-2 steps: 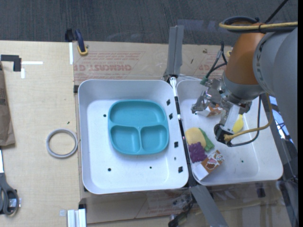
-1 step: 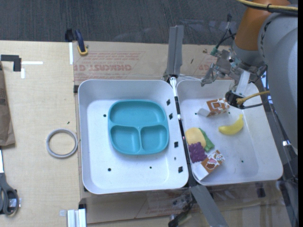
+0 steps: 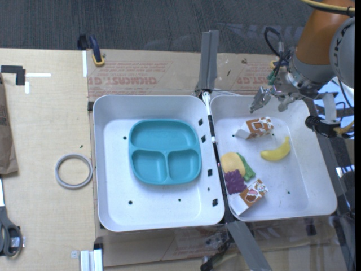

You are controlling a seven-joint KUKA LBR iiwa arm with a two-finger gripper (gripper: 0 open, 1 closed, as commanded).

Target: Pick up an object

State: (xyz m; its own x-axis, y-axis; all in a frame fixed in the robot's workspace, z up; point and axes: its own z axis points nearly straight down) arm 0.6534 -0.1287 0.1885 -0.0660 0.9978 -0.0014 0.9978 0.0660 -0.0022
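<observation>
In the right bin (image 3: pixel 316 191) lie a small white and orange carton (image 3: pixel 256 128), a yellow banana (image 3: pixel 276 151), a yellow and green corn cob (image 3: pixel 234 163), purple grapes (image 3: pixel 235 180) and a second small carton (image 3: pixel 252 193) near the front. My gripper (image 3: pixel 273 97) hangs over the bin's back edge, above and slightly right of the first carton, fingers spread and nothing between them. The left bin (image 3: pixel 113 208) holds a teal divided plate (image 3: pixel 166 152).
A grey divider post (image 3: pixel 208 61) rises between the bins at the back. On the wooden bench to the left lie a roll of tape (image 3: pixel 74 170) and scissors (image 3: pixel 9 236). Cables (image 3: pixel 330 120) run along the right bin's right side.
</observation>
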